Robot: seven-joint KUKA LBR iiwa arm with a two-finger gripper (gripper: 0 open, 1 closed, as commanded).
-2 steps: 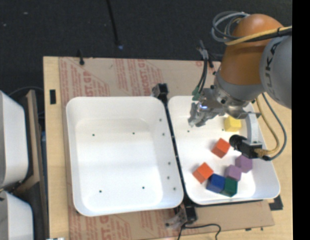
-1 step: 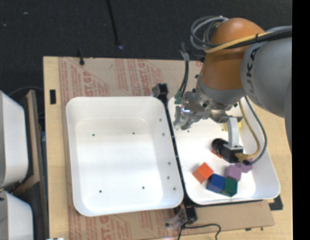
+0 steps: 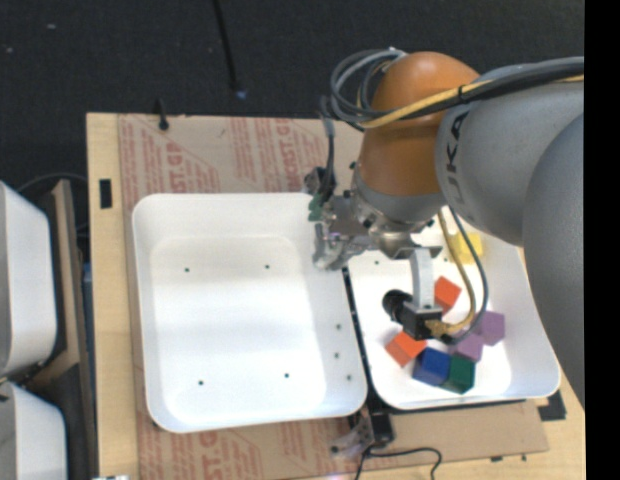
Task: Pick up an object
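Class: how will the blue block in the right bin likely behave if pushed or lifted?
The blue block looks rigid and flat-faced, so it probably slides rather than rolls. It touches the green block, so a push likely shifts both.

A: Bins on the bench?
B: Two, white, shallow, side by side: left bin (image 3: 230, 308), right bin (image 3: 515, 363), both on a cardboard sheet (image 3: 220, 158) printed in red.
A: Contents, right bin?
B: Orange block (image 3: 447, 293); red-orange block (image 3: 404, 348); blue block (image 3: 430, 367) touching green block (image 3: 461, 375); two purple blocks (image 3: 491, 327), close together.
A: Robot?
B: Grey arm (image 3: 510, 168), orange band, over the right bin's far part.
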